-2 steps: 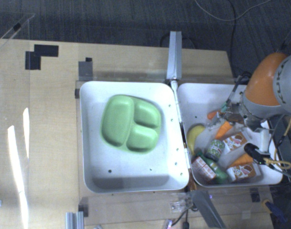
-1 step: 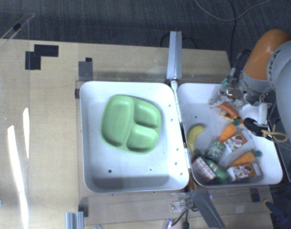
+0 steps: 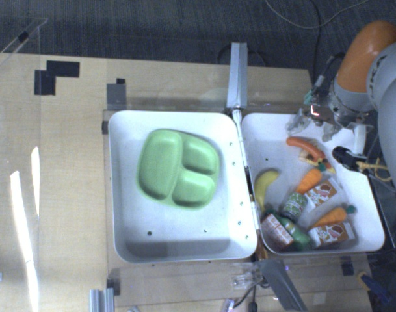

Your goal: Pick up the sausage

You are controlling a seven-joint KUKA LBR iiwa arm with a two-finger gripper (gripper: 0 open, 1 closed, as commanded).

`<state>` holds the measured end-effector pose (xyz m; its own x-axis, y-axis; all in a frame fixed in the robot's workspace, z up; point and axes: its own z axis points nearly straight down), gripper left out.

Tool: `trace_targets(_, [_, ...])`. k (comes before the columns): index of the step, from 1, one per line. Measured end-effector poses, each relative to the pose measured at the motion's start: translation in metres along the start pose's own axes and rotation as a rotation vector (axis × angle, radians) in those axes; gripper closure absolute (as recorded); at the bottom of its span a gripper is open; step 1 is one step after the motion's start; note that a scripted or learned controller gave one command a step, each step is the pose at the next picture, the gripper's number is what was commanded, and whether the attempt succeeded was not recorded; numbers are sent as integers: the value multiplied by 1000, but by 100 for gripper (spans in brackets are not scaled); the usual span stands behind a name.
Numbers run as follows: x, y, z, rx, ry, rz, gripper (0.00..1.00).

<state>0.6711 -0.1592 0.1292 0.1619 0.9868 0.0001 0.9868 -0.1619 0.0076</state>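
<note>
Wooden desk (image 3: pixel 67 194) lies under two white bins side by side. From above I see my tool (image 3: pixel 318 117) hanging over the far edge of the right bin (image 3: pixel 373 233). I cannot tell how my tool is set. It has nothing in it that I can see. The sausage (image 3: pixel 306 147) is red and orange. It lies in the right bin, just below my tool and a bit to its left. Its long side runs from upper left to lower right. I think my next move is a short drop down. Past the sausage sit two carrots (image 3: pixel 309 180), a banana (image 3: pixel 265 184) and some small boxes. A green tray (image 3: pixel 178 168) rests in the left bin (image 3: pixel 123 194), far from my tool.
</note>
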Motion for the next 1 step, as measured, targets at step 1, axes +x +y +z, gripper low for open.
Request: trace_targets(1, [-28, -3, 42, 1, 0, -62, 0])
